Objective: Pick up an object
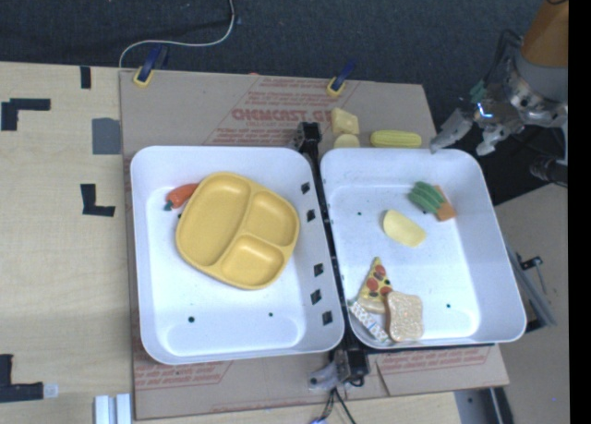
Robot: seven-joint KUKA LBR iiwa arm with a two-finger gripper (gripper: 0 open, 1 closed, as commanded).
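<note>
Bench with a cardboard sheet point(277, 108) under two white bins, sheet held by two clips at its far edge: yellow-blue clip point(146, 69) far left, blue clip point(342, 76) nearer the centre. White cable point(199, 39) loops across the dark floor beyond.

Left bin point(157, 321): yellow divided plate point(238, 230), three compartments, sits left of bin centre and slightly tilted in plan. Orange carrot-like piece point(181, 194) lies just beside the plate's far-left rim, touching or nearly so.

Right bin point(480, 302): pale yellow rounded piece point(404, 227) near the middle. Green item with orange end point(431, 199) toward the far right, apart from the yellow piece. At the near left edge a cluster: pizza slice toy point(375, 284), bread slice toy point(404, 315) just right of it and touching, a small patterned wrapper-like piece point(367, 322) partly under both.

Outside the bins, on cardboard past the far rim of the right bin: pale yellow block point(344, 121), a smaller pale piece point(345, 141) at the rim, corn cob toy point(395, 139) to the right.

Arm point(547, 43) enters far right, orange band at the top. Gripper point(466, 133) hangs over the far-right corner of the right bin, outside its rim; fingers spread apart, nothing between them. Nearest object to it is the green item, still resting in the bin
</note>
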